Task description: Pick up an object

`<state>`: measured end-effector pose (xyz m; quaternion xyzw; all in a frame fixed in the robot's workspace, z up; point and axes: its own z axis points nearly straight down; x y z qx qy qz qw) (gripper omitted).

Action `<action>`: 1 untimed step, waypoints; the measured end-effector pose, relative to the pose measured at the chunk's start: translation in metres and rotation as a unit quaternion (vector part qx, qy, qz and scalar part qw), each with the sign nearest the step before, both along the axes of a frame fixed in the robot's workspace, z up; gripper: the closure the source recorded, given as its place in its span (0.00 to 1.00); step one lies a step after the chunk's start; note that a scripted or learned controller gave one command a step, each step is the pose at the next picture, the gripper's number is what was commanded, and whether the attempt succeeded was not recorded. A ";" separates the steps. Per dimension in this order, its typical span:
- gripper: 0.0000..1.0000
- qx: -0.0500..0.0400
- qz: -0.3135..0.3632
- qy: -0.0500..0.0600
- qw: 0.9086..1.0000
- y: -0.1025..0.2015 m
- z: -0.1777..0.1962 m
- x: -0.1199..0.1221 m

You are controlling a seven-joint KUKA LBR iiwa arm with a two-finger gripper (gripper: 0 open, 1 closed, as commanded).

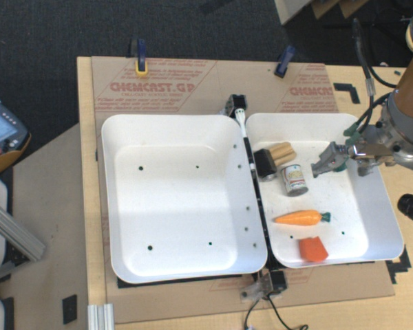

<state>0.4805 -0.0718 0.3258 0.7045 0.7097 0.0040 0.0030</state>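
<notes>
Reaching in from the right, the tool (pixel 328 162) is hovering over the right bin (pixel 372 205) with its fingers spread and holding nothing. Just beside its tips, a small can (pixel 294 180) is standing, with a carrot (pixel 300 218) lying nearer the front.

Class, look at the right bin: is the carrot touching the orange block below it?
Apart. The camera view shows a strip of white bin floor between the carrot and the orange block.
</notes>
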 end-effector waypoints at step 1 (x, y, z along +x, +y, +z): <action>1.00 -0.002 -0.003 0.002 1.000 -0.003 0.006 0.000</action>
